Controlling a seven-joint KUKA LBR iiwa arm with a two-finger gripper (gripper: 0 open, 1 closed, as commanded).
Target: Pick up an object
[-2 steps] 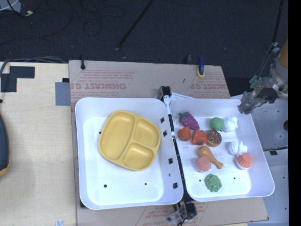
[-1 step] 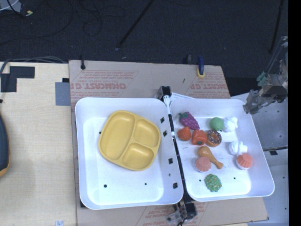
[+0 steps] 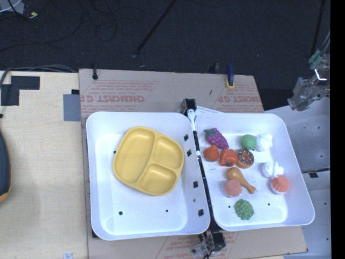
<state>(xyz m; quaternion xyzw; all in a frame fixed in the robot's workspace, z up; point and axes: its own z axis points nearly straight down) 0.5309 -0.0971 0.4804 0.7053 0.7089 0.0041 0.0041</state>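
Brown cardboard bench (image 3: 161, 93), glossy yellow divided plate (image 3: 149, 160), bumpy purple grapes (image 3: 216, 138)

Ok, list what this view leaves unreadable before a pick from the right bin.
- The gripper sits at the camera view's right edge, small and blurred; whether its jaws are open or shut cannot be told.
- The two white pieces blend into the right bin, so their shapes are unclear.
- The dark object is cut off by the left edge.
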